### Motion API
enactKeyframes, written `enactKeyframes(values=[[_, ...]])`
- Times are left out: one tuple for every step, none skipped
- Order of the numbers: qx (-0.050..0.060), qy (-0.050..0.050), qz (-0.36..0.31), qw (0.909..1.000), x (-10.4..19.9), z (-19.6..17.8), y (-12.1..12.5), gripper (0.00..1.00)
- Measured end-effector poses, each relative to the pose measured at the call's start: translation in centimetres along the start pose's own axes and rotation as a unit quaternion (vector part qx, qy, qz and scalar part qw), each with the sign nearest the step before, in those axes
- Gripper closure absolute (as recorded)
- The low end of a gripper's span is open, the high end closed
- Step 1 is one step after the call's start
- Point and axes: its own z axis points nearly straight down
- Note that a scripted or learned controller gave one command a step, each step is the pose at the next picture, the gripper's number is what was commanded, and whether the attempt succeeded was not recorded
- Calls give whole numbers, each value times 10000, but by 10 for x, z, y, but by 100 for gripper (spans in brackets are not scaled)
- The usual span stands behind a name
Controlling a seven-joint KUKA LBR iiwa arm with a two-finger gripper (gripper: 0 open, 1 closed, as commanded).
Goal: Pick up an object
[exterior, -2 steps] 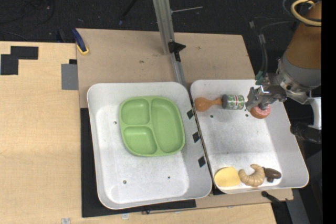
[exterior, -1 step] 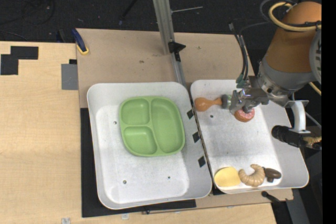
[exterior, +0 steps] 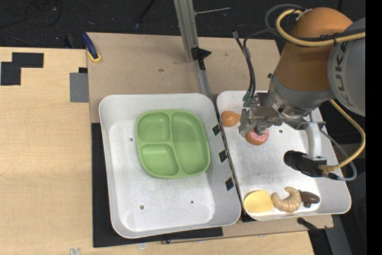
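Though round, pink donut [exterior: 258, 138] beneath gripper [exterior: 253, 124]

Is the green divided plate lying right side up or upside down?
Right side up: the green plate shows its three hollow compartments facing upward in the left bin.

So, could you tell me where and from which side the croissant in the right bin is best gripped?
Probably across the thick middle of the croissant's arch, coming straight down from above. It lies flat and curved near the right bin's front edge, with the yellow piece close on its left and a dark piece at its right tip, so the middle leaves the tool most room.
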Motion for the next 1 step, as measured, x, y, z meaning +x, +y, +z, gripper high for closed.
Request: enactKeyframes(values=[[6,-6,5,10000,46,18,-9,100]])
